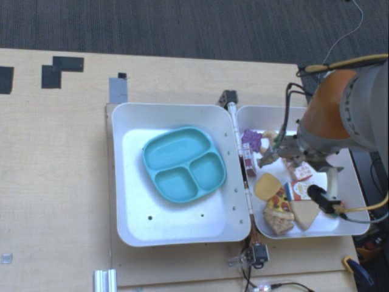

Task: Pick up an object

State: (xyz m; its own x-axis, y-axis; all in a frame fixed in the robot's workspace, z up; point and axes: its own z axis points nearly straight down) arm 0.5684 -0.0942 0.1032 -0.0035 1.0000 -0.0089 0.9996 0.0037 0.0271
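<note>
- The things I could pick lie in the right bin (360, 227), crowded together toward its near and middle part.
- A yellow round piece (267, 186) sits near the bin's left wall; just below it lie a pizza slice (277, 207) and a pale bread piece (279, 222).
- A tan wedge (304, 214) lies beside those, to their right, with a small red-and-white packet (300, 191) just above it.
- A purple bunch (251, 140) rests at the far left of that bin, close to the divider.
- My gripper (275, 154) hangs over the middle of the right bin, near the purple bunch and above the yellow piece. Whether its fingers are spread or closed, I cannot tell, and I see nothing clearly held.
- My arm (346, 114), grey with its orange band, reaches in from the right over the bin's far edge.
- The left bin (182, 224) holds a teal divided plate (183, 164), three compartments, lying flat and tilted a little.
- Both bins stand side by side, touching, on the desk (55, 193).
</note>
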